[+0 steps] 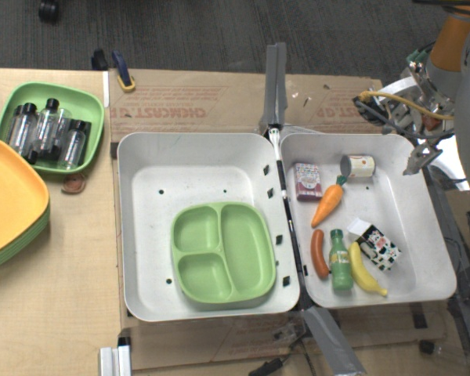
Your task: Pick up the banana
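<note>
The yellow banana (366,271) lies near the front of the right bin (435,233), between a green bottle (341,261) on its left and a small black-and-white carton (377,246) just behind it. My gripper (417,155) hangs over the bin's far right rim, well behind the banana and apart from it. Nothing shows in its grasp. The grey arm with its orange band (454,31) comes in from the upper right, with cables bunched at the wrist.
Also in the right bin are a red sausage (319,254), a carrot (329,202), a pink box (306,180) and a small can (360,165). The left bin (141,210) holds a green divided plate (222,251). A green tray of bottles (51,128) and orange plates (12,206) sit far left.
</note>
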`<control>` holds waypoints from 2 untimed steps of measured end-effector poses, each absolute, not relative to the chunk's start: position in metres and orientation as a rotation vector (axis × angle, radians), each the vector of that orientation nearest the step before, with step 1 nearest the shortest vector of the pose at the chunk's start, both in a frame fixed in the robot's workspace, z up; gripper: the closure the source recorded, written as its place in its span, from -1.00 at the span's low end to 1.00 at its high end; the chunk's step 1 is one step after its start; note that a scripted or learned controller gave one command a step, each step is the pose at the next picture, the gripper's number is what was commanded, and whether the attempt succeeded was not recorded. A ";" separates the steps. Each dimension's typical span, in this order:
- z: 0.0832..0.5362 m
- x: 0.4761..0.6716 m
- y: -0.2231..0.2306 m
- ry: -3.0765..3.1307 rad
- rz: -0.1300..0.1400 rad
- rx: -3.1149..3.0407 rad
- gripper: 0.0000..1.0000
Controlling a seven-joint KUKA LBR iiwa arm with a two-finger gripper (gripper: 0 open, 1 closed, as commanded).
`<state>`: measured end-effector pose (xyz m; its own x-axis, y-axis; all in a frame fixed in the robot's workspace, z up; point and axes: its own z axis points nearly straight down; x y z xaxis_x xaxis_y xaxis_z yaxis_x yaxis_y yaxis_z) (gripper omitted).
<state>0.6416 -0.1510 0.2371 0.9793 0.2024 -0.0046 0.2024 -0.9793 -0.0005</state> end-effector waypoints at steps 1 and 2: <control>0.160 0.643 -0.169 0.350 -0.008 3.123 -1.00; 0.168 0.643 -0.168 0.358 -0.015 3.123 1.00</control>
<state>0.6428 -0.1684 0.1675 0.9740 0.2265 -0.0091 0.2265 -0.9740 -0.0025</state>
